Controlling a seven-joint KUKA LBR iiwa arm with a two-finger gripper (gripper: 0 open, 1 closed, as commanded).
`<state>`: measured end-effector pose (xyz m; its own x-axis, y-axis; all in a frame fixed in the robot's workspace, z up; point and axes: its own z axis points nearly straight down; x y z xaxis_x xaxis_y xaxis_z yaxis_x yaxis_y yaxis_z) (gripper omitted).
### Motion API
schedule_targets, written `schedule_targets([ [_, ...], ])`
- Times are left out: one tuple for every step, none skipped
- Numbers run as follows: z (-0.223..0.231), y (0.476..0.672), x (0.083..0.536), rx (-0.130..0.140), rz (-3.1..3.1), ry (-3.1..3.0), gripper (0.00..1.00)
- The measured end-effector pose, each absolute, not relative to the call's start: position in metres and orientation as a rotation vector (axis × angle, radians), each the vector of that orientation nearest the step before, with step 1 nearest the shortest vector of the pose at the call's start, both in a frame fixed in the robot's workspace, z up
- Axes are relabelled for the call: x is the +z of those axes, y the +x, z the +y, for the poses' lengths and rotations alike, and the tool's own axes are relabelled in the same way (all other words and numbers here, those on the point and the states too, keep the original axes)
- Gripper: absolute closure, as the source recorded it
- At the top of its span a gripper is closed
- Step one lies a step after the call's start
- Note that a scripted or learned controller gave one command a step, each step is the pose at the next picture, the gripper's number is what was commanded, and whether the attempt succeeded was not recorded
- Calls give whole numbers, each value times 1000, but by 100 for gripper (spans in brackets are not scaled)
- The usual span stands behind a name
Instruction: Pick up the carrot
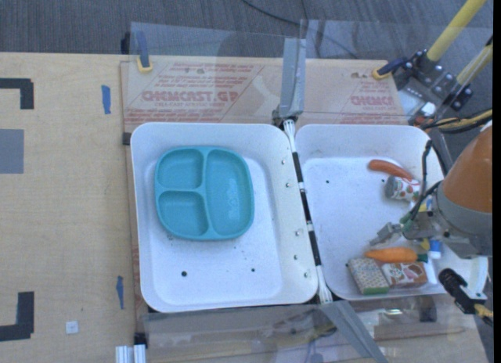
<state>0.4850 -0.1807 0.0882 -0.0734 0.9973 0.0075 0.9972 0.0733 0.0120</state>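
We are viewing the teal divided plate in the left bin. In the right bin, the carrot is lying long-axis three-to-nine, at six o'clock of the gripper, whose opening we cannot tell.

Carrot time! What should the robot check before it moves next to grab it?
1. Carrot in sight, in the right bin: ok.
2. End effector close to carrot: ok, just above it in the picture.
3. Carrot already held: cannot tell.
4. Free space around carrot: not ok, a box lies right beside it.
5. Lookalike risk: not ok, another orange piece lies near the bin's far wall.
6. Teal plate out of the way: ok, in the left bin.
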Motion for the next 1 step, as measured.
schedule_targets([
  [-151,482,88,5,2327,2098,0],
])
